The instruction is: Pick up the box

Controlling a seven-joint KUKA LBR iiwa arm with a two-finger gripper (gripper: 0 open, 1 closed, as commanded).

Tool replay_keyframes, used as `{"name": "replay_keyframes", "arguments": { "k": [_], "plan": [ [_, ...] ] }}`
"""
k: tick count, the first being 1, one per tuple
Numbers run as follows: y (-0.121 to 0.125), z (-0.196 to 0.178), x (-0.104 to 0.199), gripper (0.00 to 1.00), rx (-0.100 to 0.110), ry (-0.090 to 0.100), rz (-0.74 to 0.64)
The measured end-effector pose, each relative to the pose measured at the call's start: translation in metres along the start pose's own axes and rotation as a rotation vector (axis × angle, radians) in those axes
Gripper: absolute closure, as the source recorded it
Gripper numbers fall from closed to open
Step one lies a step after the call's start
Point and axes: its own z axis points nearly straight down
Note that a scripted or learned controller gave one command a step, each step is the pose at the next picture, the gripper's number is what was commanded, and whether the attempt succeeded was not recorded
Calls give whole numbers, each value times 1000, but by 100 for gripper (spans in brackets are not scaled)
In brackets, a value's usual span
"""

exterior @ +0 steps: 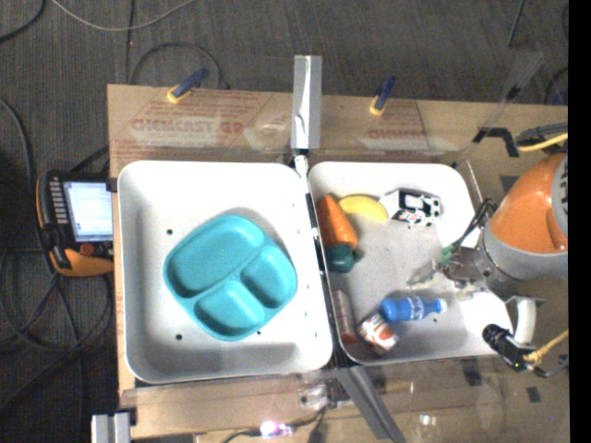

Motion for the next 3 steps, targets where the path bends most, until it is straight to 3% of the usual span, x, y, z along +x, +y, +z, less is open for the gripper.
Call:
{"name": "replay_keyframes", "arguments": {
  "k": [1,2,3],
  "plan": [
    [-4,9,3,0,5,-1,27],
    [-3,0,4,100,4,-1,26],
    [-3,0,4,0,4,-1,26]
  ]
}}
